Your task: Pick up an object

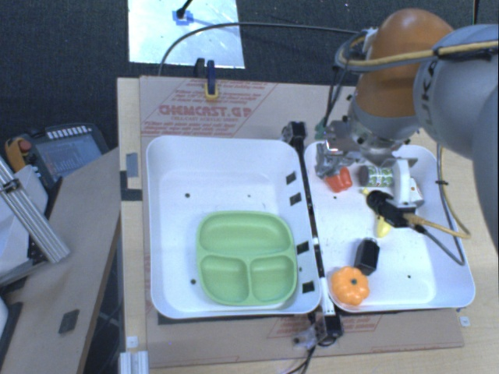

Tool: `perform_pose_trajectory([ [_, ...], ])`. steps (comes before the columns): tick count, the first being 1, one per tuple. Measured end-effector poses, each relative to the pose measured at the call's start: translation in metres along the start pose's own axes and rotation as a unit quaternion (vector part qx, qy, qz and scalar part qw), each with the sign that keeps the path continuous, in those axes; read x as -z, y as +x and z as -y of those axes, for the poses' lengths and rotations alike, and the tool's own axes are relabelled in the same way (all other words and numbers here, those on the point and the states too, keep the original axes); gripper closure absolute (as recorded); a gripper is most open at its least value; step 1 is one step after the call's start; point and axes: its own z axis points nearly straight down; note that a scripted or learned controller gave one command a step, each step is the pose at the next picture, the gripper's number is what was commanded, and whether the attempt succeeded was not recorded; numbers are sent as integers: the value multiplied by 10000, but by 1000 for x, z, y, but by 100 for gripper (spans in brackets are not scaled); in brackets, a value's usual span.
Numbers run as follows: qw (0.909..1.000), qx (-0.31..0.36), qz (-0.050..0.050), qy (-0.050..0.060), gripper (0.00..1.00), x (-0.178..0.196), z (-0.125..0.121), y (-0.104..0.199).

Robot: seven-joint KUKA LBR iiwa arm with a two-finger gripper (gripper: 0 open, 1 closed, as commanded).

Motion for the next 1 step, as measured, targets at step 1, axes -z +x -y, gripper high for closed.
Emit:
perform_pose_trajectory([
  [1, 10000, 1, -2, 6, 100, -16, -5, 57],
])
